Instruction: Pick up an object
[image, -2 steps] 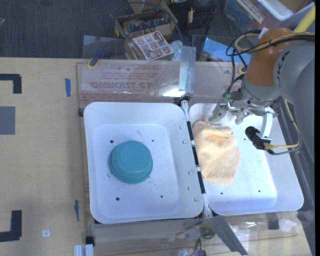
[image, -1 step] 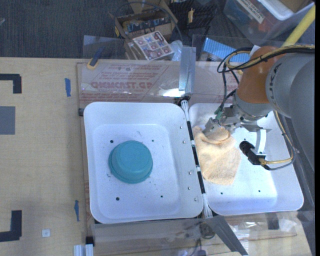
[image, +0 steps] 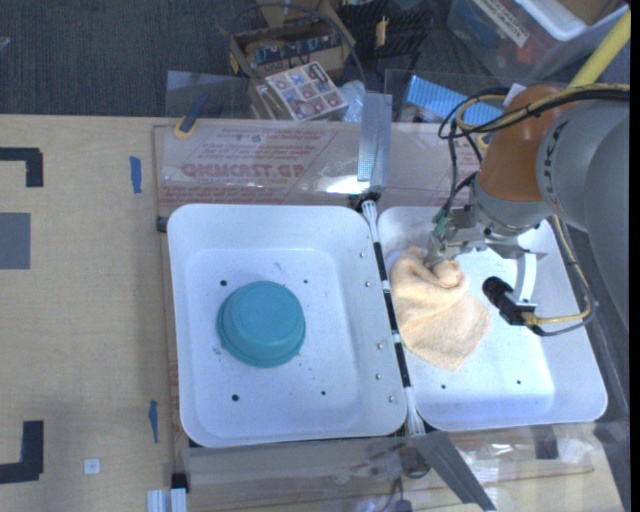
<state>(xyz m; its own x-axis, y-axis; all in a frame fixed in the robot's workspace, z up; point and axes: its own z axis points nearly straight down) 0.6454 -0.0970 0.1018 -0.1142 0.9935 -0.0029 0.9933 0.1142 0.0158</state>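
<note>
Yellow terry cloth (image: 438, 312) lies bunched in my right white bin (image: 560, 395); the gripper (image: 441, 252) presses its top fold, jaw state I cannot tell, probably seeking a pinch.

The arm (image: 585, 150) is cut off by the right edge. The gripper (image: 440, 262) fingertips are buried in the cloth (image: 440, 310); their spread cannot be told.
</note>
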